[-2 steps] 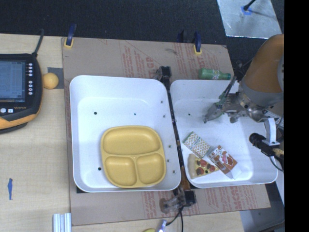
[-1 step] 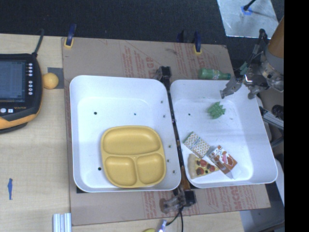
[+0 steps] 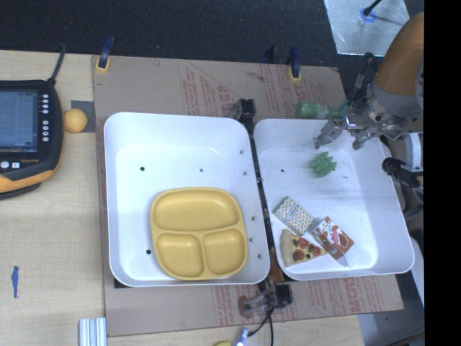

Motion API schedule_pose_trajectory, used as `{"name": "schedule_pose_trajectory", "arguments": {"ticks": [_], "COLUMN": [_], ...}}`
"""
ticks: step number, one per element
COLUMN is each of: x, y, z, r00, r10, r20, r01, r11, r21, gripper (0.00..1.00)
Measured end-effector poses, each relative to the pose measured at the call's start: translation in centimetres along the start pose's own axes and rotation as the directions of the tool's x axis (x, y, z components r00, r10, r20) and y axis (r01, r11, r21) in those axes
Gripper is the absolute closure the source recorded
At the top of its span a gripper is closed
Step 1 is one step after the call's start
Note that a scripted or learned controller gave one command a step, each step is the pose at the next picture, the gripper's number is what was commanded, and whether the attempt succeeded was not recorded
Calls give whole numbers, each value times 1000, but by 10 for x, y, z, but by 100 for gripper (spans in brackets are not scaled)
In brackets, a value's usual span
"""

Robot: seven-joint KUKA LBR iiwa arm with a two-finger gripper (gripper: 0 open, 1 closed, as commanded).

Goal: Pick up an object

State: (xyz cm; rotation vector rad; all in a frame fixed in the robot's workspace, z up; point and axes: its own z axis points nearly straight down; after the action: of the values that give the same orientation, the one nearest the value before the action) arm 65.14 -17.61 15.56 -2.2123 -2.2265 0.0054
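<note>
Two white bins side by side on worktop: left bin holding yellow divided tray, right bin holding everything else. Grey arm reaching in over right bin's far right corner, gripper above far edge, jaws spread wide and grasping nothing. Green toy on right bin's floor just below gripper and apart from it; patterned packet, red packet and pizza slice clustered at right bin's near side.
</note>
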Motion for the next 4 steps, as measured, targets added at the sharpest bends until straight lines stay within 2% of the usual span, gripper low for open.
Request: {"name": "schedule_pose_trajectory", "arguments": {"ticks": [1, 2, 3, 4], "x": [35, -31, 11, 10], "y": [-15, 4, 5, 5], "z": [60, 19, 64, 53], "r00": [1000, 1000, 1000, 1000], "r10": [0, 5, 1, 0], "r20": [4, 0, -1, 0], "r01": [0, -5, -1, 0], "r11": [1000, 1000, 1000, 1000], "r21": [-7, -4, 0, -1], "gripper": [0, 0, 0, 100]}}
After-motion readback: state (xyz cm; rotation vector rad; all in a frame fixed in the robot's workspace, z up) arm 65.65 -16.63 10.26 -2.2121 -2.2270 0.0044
